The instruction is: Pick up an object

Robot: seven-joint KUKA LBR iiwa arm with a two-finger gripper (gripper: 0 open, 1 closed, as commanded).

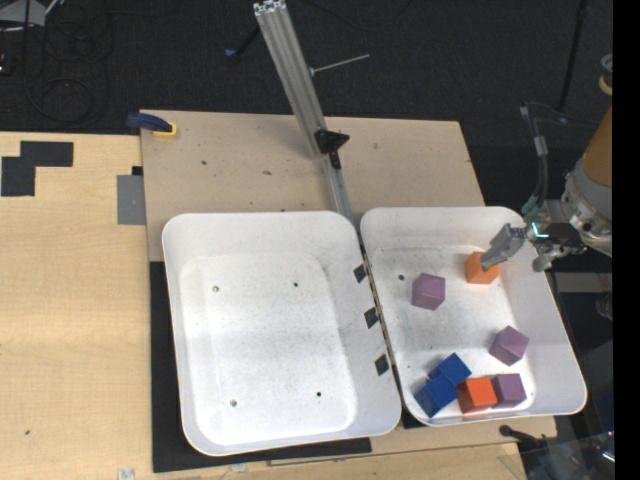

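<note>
My gripper (521,254) hangs over the far right corner of the right bin (400,230), reaching in from the right. It is open, its two fingers spread wide. The left finger (497,250) overlaps the top of a small orange block (481,271) that lies on the bin floor; nothing sits between the fingers. A purple cube (428,291) rests to the left of that block, and another purple cube (509,344) lies nearer the front. At the front of the bin cluster two blue blocks (442,383), an orange block (479,394) and a purple block (510,388).
The left bin (200,238) stands beside the right one, with black clips (371,316) along the shared rim. A slanted aluminium bar (295,78) rises behind the bins. The bench (240,163) stretches behind both.
</note>
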